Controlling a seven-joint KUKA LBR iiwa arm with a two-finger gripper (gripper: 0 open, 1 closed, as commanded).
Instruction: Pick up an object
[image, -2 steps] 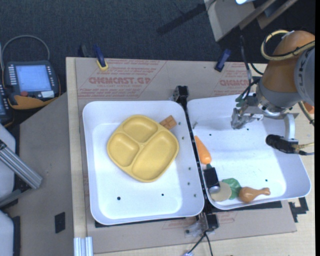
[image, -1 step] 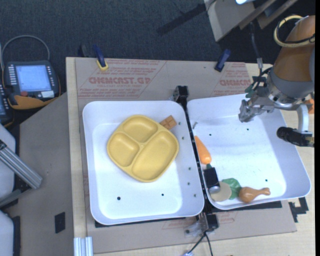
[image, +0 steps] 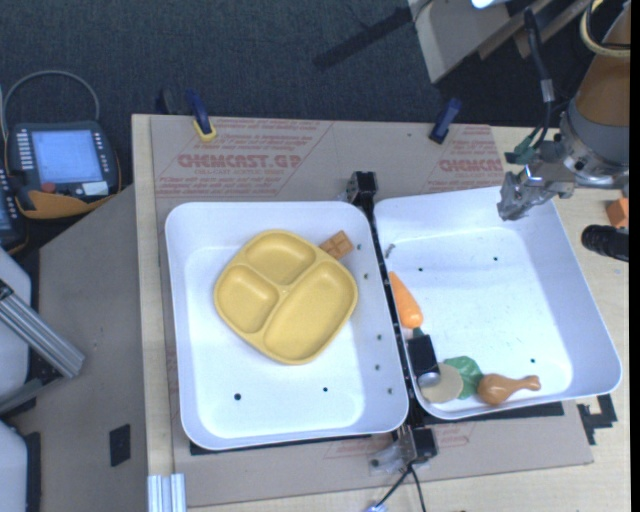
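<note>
- Tabletop (image: 300, 150): a cardboard-covered surface is lying beneath everything, with red lettering printed across its far part, beyond the yellow plate.
- Left bin (image: 200, 400): a shallow white tray is holding the yellow plate, which is taking up much of its floor.
- Right bin (image: 520, 290): a second shallow white tray is sitting to the right of the yellow plate, its near edge touching the left bin along a dark centre seam.
- Yellow plate (image: 287, 296): a three-compartment dish is lying flat and slightly turned in the left bin; it is serving as the landmark here.
- Arm (image: 605, 90): the grey wrist with its orange band is reaching in at the far right, well apart from the yellow plate.
- Claw (image: 520, 198): it is hovering over the far right corner of the right bin; whether its tips are spread or closed cannot be told, and nothing is showing between them.
- Carrot (image: 404, 298): an orange piece is lying just right of the yellow plate, beside the seam.
- Drumstick (image: 506, 385): a brown toy is lying to the near right of the yellow plate, just beside a green piece (image: 466, 368) and a tan disc (image: 443, 384).
- Brown block (image: 337, 244): it is touching the yellow plate's far right rim.
</note>
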